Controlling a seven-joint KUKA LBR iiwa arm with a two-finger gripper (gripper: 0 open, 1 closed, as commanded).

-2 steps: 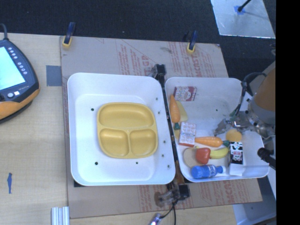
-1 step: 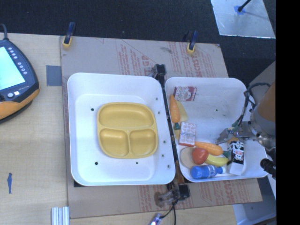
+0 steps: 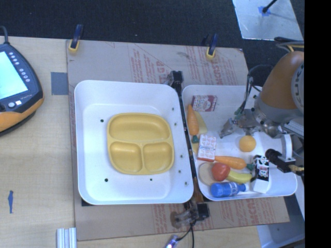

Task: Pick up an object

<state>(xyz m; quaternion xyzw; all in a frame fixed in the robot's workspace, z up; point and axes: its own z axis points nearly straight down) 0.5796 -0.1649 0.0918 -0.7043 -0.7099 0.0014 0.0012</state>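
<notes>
My gripper [image 3: 245, 132] hangs over the middle of the right bin [image 3: 227, 94], open, with nothing between its fingers. One dark finger [image 3: 226, 129] points down-left. An orange ball [image 3: 247, 143] lies just below the gripper. Along the bin's front lie an orange carrot [image 3: 231, 162], a red tomato [image 3: 220, 171], a yellow banana [image 3: 239, 177], a blue bottle [image 3: 225, 189] and a black-and-white carton [image 3: 261, 172]. By the left wall are another carrot [image 3: 192, 121] and a small red-and-white box [image 3: 207, 148]. A red packet [image 3: 204, 103] sits at the back.
The left bin [image 3: 88, 138] holds a yellow divided plate [image 3: 139, 142]. A handheld control pad [image 3: 15, 89] rests on the bench at far left. Blue clamps [image 3: 76, 37] [image 3: 211, 44] pin the cardboard sheet at the back. The arm's orange band [image 3: 287, 74] rises at right.
</notes>
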